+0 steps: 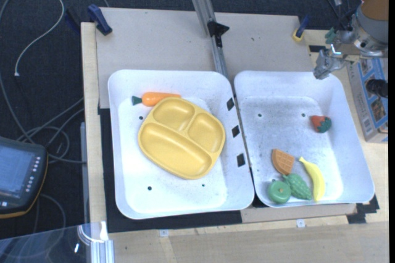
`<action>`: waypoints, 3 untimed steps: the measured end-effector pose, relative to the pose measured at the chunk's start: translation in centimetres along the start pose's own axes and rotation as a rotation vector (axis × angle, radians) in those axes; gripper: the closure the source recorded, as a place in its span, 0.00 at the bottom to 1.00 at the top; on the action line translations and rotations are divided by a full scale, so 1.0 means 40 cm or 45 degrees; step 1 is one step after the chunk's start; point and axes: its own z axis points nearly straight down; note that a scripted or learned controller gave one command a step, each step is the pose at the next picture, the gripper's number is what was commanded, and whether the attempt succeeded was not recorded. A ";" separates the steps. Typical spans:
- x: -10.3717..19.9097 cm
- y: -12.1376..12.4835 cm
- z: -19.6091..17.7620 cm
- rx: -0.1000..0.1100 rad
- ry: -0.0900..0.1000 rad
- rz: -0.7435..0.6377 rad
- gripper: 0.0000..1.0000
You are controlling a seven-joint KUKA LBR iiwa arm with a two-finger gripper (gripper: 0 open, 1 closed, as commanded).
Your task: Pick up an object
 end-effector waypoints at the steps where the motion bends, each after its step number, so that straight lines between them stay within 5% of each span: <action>1: 0.001 0.004 -0.052 0.003 0.001 0.000 1.00; 3: 0.265 -0.047 -0.031 0.015 0.008 -0.006 1.00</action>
